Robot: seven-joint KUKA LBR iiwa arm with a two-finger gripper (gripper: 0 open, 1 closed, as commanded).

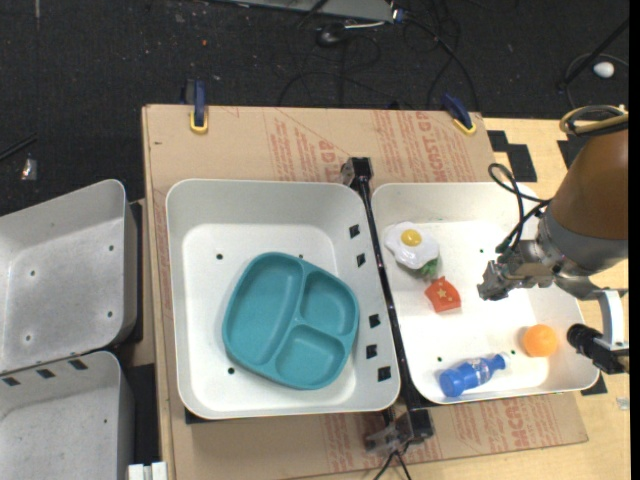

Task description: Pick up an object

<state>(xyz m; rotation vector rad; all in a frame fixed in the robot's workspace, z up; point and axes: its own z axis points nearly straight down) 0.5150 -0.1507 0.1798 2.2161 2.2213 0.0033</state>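
Gripper (pixel 497 280) first: it's a dark clump over the right white bin (pixel 470 230) and I can't tell whether it's open or closed; nothing visibly held. Left to right: the teal three-compartment plastic plate (pixel 290 320) lies flat in the left white bin (pixel 180 218). It looks stiff, light and wide, so the rim is the only place to grab it, an awkward pick. In the right bin, the white-and-yellow fried-egg toy (pixel 410 240) is low and probably slick. The small red block-like toy (pixel 443 295) sits just left of the gripper; it's compact, likely rigid and the easiest pinch, across its sides. The blue plastic bottle (pixel 468 375) lies on its side near the front wall: light, may roll, so grip across the body. The orange ball (pixel 540 340) is round and likely to squirt out. Red print on the brown cardboard sheet (pixel 300 138) under the bins isn't legible; no readable labels on the objects.
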